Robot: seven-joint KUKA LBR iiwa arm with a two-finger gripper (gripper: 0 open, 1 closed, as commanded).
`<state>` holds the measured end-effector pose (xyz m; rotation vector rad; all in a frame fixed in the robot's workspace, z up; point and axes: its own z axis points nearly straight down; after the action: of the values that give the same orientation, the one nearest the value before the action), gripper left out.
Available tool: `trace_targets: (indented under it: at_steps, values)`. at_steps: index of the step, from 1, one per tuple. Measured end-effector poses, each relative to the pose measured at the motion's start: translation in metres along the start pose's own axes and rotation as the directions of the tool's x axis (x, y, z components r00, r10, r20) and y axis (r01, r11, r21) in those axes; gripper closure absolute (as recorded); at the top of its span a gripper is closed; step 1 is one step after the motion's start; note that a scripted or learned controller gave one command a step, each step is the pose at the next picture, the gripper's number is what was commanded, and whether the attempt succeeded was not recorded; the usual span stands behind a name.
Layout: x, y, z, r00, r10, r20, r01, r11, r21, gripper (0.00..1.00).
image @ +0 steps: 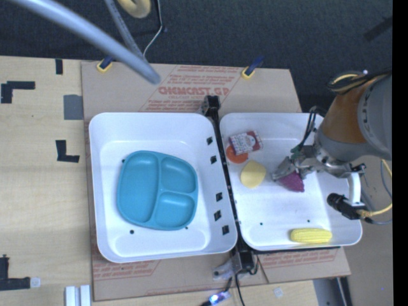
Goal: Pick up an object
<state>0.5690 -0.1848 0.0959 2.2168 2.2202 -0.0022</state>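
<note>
My gripper is low in the right bin, reaching in from the right. A purple object lies right beneath and beside its tip, touching or nearly touching it. A yellow lemon-like object sits just left of the gripper. A red and white packet lies above the lemon, near the bin's left wall. A yellow corn cob rests by the bin's front edge.
The left bin holds a blue divided plate. The arm's grey and orange wrist hangs over the right bin's right rim. A grey pole crosses the upper left above the bench.
</note>
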Motion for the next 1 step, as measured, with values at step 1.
trace_targets:
  at_steps: [1]
  values:
    - [-0.005, -0.0058, -0.0449, 1.0, 0.002, -0.004, -0.002, 1.0, 0.002, 1.0]
